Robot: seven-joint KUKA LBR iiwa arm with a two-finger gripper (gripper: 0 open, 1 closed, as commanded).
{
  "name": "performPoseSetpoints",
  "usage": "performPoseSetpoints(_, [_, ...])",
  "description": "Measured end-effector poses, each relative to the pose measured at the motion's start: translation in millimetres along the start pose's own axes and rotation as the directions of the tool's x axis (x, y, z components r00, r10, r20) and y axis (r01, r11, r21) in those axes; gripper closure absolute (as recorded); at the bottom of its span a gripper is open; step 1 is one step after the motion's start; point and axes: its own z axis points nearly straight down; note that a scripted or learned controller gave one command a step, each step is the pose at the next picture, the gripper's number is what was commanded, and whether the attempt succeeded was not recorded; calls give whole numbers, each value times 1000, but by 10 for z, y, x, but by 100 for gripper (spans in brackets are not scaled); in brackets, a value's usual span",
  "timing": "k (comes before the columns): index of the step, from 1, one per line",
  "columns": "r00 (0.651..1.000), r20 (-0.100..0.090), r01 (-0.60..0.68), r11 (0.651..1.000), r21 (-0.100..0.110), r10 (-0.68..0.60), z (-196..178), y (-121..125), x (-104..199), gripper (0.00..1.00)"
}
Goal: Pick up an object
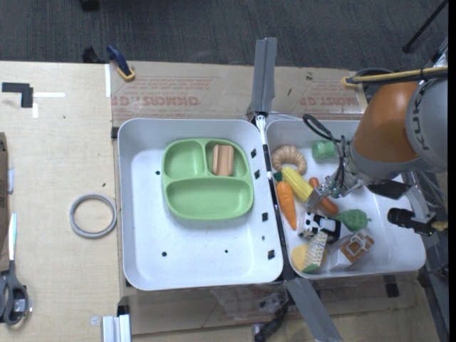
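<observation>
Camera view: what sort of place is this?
Likely a robot lab's pick-and-place test bench: two white bins on cardboard-covered wood, toy food such as a carrot and corn, and a green divided tray.

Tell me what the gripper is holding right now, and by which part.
It cannot be told. The gripper is down among the toy food in the right bin, just above the small carrot, but nothing shows between its fingers.

The bins (135,212) were white. The tray (206,191) was light green — the carrot (286,204) orange, the corn (297,182) yellow, the toy cow (317,226) black-and-white patched.
</observation>
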Motion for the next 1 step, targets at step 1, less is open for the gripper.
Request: performPoseSetpoints(1, [999, 1, -48, 999, -1, 48, -919, 1108, 472, 100])
